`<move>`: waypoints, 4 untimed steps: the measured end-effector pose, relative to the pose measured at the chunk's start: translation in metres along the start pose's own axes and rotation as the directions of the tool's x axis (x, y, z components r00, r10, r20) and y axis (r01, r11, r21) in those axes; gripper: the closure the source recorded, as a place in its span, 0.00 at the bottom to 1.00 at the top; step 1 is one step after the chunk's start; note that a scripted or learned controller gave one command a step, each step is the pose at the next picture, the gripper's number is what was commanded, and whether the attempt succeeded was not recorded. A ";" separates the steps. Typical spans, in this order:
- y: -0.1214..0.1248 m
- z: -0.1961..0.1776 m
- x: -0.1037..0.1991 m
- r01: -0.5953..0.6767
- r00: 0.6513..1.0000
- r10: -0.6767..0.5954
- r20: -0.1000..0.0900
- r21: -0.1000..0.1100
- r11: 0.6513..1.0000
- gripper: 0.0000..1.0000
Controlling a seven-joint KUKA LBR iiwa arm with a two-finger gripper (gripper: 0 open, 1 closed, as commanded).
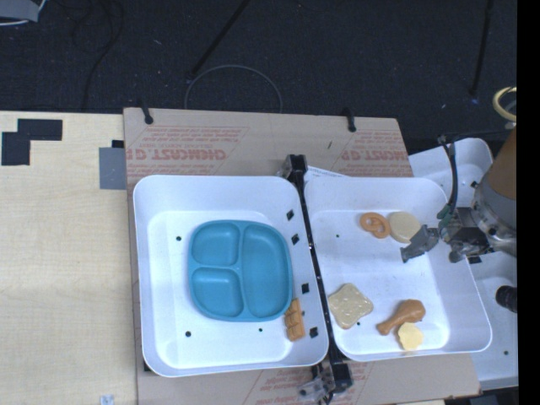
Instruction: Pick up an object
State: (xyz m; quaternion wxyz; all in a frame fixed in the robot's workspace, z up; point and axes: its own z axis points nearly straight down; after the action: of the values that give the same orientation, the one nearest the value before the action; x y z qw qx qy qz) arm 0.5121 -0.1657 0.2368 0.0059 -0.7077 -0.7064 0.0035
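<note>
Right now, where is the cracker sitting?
The cracker lies in the right bin, near its front left corner, just left of the drumstick.

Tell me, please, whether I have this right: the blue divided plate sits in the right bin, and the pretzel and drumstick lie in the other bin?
Not quite. The camera view shows the blue divided plate in the left bin, not the right. The pretzel and drumstick do lie in the other bin, the right bin.
</note>
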 end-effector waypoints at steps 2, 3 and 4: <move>0.001 0.059 0.003 0.002 1.000 -0.002 0.000 -0.004 1.000 0.00; 0.010 0.108 0.004 0.001 1.000 -0.001 0.001 -0.006 1.000 0.00; 0.010 0.151 0.005 0.000 1.000 0.000 0.002 -0.010 1.000 0.00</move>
State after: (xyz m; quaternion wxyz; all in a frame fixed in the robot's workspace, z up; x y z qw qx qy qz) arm 0.5205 -0.1606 0.0855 0.0018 -0.7078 -0.7065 0.0008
